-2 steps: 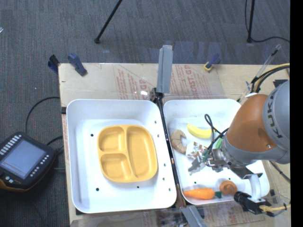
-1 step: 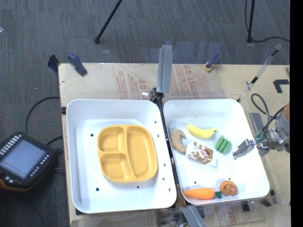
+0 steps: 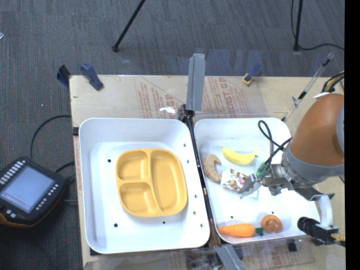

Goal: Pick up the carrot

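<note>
Carrot (image 3: 237,229), orange tapered toy with a green stub end, lies flat on its side along the near wall of the right white shallow bin (image 3: 225,127), tip pointing toward the divider, likely just scattered there as one pick target among several. Same bin holds a yellow plastic banana (image 3: 239,156), a tan curved bread-like piece (image 3: 212,167), a small white patterned packet (image 3: 234,179) and a round orange fruit-like toy (image 3: 271,223) just beside the carrot's green end. Left white bin (image 3: 93,151) carries a yellow three-compartment plastic tray (image 3: 152,182), probably a drop spot. Two-finger gripper (image 3: 250,185) sits over the packet, mid-bin; cannot tell its state from this angle. The carrot is apart from it, toward the near edge and slightly left, nothing between them.
</note>
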`<state>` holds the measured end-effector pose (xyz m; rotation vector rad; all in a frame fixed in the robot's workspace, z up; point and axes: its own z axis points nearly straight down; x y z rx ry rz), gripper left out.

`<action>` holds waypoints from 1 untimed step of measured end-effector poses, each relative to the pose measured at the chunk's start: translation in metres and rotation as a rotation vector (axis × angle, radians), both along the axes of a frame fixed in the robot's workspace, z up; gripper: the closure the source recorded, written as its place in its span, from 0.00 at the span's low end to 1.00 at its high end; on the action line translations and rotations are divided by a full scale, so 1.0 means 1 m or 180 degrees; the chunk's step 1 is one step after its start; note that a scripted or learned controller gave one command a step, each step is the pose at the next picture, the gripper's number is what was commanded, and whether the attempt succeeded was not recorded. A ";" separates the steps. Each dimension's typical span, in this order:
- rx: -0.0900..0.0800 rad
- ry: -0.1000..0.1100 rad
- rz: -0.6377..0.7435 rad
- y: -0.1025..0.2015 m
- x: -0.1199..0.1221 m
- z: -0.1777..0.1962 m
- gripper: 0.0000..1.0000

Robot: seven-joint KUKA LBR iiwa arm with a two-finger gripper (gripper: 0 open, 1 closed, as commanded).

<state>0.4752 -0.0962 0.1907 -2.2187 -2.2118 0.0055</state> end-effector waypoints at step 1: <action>-0.0004 0.0010 -0.0029 0.016 -0.002 -0.058 0.00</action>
